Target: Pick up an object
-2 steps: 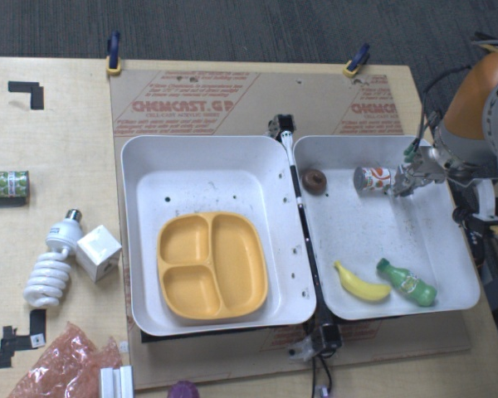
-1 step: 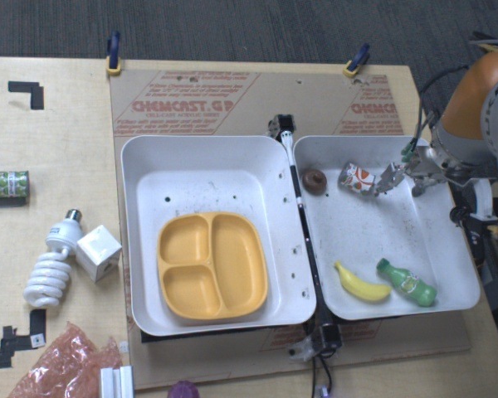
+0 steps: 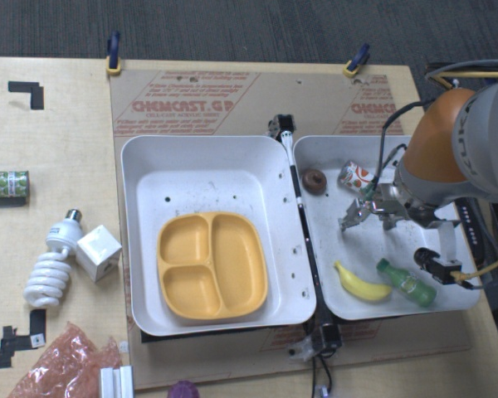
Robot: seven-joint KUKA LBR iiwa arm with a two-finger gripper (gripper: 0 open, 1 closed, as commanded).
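Note:
The right bin (image 3: pixel 448 303) holds a yellow banana (image 3: pixel 361 282) and a green bottle (image 3: pixel 407 282) near its front. A small brown round piece (image 3: pixel 314 181) and a red-and-white crumpled can (image 3: pixel 354 175) lie near its back left. My gripper (image 3: pixel 355 215) hangs over the middle of this bin, just in front of the can and above the banana. It reaches in from the right on the grey arm with its orange band (image 3: pixel 436 143). I see nothing held in it.
The left bin (image 3: pixel 141 164) holds a yellow divided plate (image 3: pixel 212 264). A black divider rail (image 3: pixel 299 197) runs between the bins. On the bench to the left lie a spiral light bulb (image 3: pixel 51 258), a white cube (image 3: pixel 98 252), a green tin (image 3: pixel 10 185) and a pink mesh bag (image 3: pixel 62 363).

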